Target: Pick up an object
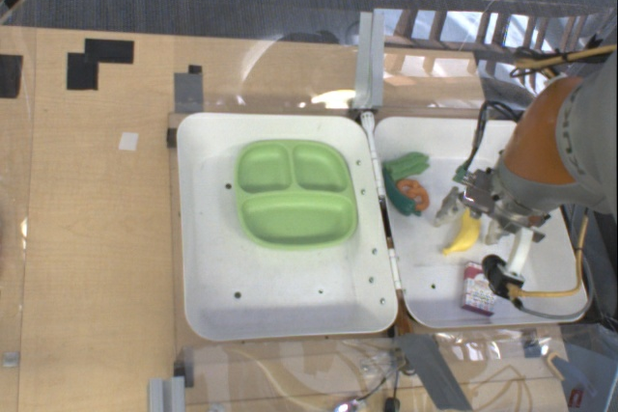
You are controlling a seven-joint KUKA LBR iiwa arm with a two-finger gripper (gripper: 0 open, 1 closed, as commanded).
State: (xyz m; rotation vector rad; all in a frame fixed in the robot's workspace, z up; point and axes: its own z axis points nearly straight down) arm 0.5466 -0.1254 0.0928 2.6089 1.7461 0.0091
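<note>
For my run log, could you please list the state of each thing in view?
green divided plate: flat in left bin, compartments bare
banana: lying in right bin, under end effector
green and orange toy: lying by the divider
small box: lying near front wall

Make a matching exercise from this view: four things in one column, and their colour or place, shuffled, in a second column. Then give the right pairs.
Column one:
1. divided plate
2. banana
3. small box
4. end effector

Column two:
A. yellow, in the right bin, just below the end effector
B. near the right bin's front edge, purple and white
C. green, in the middle of the left bin
D. at the end of the arm, over the right bin

Pairs: 1-C, 2-A, 3-B, 4-D
</note>
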